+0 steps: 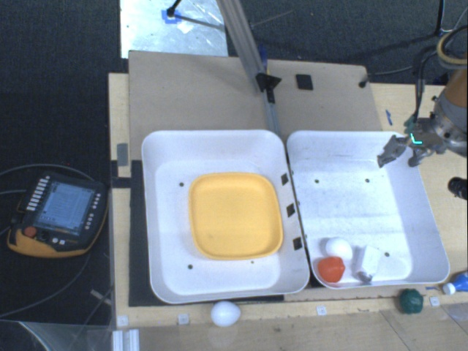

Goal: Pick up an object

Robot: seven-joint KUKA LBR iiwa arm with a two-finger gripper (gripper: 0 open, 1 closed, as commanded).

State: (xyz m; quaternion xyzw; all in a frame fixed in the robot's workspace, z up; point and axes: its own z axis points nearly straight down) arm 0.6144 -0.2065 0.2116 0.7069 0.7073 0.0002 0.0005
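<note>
Hovering at the right edge of the frame, the tool [402,152] sits over the upper right rim of the right bin [365,196], its two dark fingers spread wide apart with nothing between them. One finger [390,152] points down-left over the bin's rim, and a small green light glows on the wrist just above the fingers. The arm [453,115] enters from the right, its orange band at the frame's edge.

In the lower part of the right bin, well apart from the tool, three things lie close together along the bottom wall: a red-orange ball [331,270], a white ball [338,248] just above it and touching or nearly touching it, and a small white block [366,262] just to their right.

The left bin [168,196] carries a square yellow plate [236,215] lying flat near its middle.

On the tabletop [329,320] below the bins, a white egg-shaped object [226,313] rests just outside the left bin's bottom rim, and a dark green ball [411,300] lies near the right bin's lower right corner. At the left of the frame, off the tabletop, an orange and grey control pendant [57,213] with a lit screen lies on the dark floor.
</note>
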